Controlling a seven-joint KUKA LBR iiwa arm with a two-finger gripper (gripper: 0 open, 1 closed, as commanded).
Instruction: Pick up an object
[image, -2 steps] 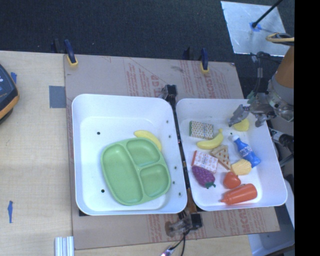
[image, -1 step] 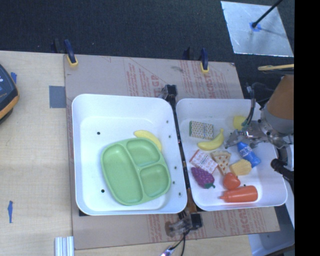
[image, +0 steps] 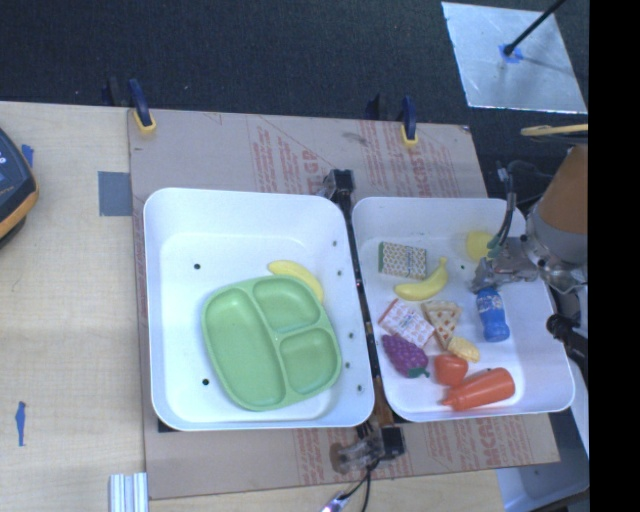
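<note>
Bottle (image: 491, 314) — blue, lying in the right bin (image: 535, 395) — sits just below my gripper (image: 497, 268), so I'm mid-approach; jaws' state I cannot tell — next, a straight descent.

Two white bins are counted: a left bin (image: 160, 300) and a right bin (image: 530, 390). One green divided plate (image: 270, 345) and one yellow banana (image: 297, 275) are seen in the left. In the right, one banana (image: 422, 285), one blue bottle (image: 491, 314), one carrot (image: 482, 389), one tomato (image: 449, 369) and one grape bunch (image: 403, 354) are counted.
</note>
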